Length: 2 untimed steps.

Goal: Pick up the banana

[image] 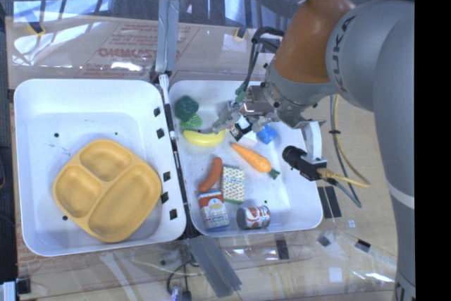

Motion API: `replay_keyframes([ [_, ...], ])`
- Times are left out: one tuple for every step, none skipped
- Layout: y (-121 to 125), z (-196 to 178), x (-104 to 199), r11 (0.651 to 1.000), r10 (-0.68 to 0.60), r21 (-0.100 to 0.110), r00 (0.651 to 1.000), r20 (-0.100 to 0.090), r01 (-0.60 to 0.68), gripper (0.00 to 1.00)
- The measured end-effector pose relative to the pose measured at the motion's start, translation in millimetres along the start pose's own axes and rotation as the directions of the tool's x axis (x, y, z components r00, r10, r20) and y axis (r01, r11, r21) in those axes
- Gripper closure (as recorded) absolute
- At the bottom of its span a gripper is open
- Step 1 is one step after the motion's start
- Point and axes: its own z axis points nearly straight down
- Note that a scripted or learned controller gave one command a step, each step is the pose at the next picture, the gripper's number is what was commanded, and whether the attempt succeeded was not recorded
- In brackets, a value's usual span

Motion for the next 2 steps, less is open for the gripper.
replay_keyframes([
  [46.1,119.6,-8.1,0.997,0.082,-0.011,0.997,-0.001,-0.082,0.0],
  [87.6,-57.4,-42.3,0.988,0.158,-0.005,0.988,0.001,-0.158,0.0],
])
